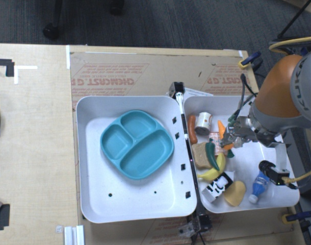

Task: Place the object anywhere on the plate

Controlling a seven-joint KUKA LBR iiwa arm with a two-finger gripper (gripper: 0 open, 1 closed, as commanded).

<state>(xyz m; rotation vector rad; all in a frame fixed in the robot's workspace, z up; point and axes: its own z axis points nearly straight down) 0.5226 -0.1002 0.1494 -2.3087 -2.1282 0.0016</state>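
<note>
A blue divided plate [137,144] lies in the left white bin [84,188] with nothing on it. The right bin [250,160] holds several toy foods: a sausage [192,128], a small can [203,122], an orange carrot [221,129], a bread slice [199,156], a green pepper [211,154] and a banana [212,171]. My gripper [231,139] hangs low over the middle of the right bin, just right of the carrot and the pepper. From this angle I cannot make out anything held in it.
Near the right bin's front edge are a black-and-white item [218,185], a tan chip-like piece [235,193] and a small blue bottle [257,185]. A black divider rail [185,137] separates the bins. Cardboard [125,75] lies behind them.
</note>
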